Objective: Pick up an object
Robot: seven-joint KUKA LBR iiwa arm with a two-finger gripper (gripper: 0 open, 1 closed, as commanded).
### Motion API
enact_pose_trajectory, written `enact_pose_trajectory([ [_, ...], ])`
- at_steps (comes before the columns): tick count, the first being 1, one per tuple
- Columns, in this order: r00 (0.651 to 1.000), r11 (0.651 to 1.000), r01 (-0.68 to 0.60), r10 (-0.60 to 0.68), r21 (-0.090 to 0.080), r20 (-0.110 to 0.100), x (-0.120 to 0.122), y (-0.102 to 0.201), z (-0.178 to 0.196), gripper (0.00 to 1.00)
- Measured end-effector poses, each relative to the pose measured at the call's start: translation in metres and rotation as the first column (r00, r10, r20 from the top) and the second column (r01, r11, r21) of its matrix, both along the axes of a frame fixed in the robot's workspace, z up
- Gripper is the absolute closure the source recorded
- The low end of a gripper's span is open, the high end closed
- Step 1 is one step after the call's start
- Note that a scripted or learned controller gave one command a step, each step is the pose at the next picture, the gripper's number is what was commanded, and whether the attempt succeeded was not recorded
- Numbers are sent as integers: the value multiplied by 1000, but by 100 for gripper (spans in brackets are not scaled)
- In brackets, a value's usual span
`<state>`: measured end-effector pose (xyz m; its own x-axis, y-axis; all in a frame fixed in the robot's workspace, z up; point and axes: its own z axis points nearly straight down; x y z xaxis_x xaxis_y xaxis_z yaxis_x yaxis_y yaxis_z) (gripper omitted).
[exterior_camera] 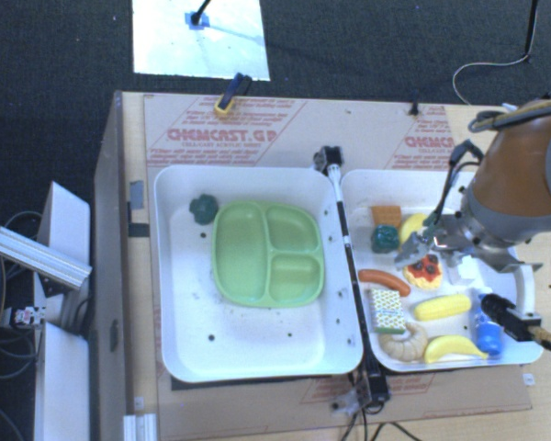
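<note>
Camera view, right of frame: arm reaches over right bin (533,352). Gripper (423,246) sits low above a red-orange toy (426,271), just beside a yellow piece (411,225); its state can't be told. Same bin: teal lump (384,239), orange block (386,215), sausage (384,281), two bananas (450,347), croissant (406,343). Left bin (257,352), centre frame: green divided plate (268,254), dark green piece (203,209).
</note>
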<state>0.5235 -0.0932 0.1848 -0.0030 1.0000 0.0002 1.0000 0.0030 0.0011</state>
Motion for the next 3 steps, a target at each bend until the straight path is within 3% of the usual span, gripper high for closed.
enact_pose_trajectory([
  [1, 1000, 1000, -1, 1, -2, 11, 57, -7, -97, 0],
  [2, 1000, 1000, 0, 0, -3, 13, 58, -8, -86, 100],
  [3, 1000, 1000, 0, 0, -3, 13, 58, -8, -86, 0],
])
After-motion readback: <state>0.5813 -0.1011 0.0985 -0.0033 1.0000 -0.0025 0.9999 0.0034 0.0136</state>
